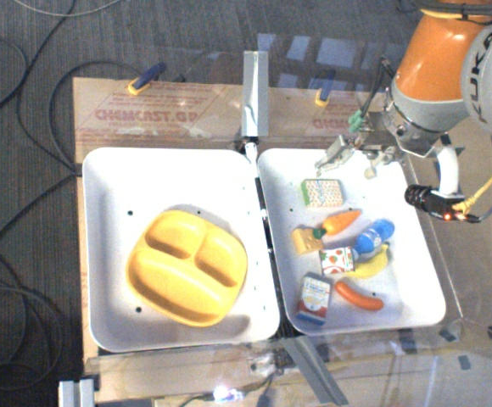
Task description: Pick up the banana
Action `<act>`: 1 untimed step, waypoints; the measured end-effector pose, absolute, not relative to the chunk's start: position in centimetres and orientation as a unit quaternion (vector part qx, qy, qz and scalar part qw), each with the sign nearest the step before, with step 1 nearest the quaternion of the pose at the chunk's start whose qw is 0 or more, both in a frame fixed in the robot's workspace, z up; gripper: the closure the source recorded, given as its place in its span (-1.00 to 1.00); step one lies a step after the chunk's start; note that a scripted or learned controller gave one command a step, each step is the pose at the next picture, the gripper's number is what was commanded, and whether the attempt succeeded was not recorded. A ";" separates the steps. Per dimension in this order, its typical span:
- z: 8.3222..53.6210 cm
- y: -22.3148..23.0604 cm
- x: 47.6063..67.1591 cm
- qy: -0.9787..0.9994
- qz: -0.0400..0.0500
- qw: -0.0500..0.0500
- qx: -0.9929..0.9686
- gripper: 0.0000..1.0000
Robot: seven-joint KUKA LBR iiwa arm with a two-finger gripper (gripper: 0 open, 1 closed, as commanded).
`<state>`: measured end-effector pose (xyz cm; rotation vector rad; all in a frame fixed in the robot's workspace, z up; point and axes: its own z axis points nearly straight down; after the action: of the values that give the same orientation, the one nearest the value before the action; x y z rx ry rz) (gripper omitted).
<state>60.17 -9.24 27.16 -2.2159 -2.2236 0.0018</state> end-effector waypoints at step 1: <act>18.2 -13.3 55.1 -0.713 0.000 0.002 -0.702 -1.00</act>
<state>55.09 -13.33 18.21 -2.2018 -2.2365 0.0015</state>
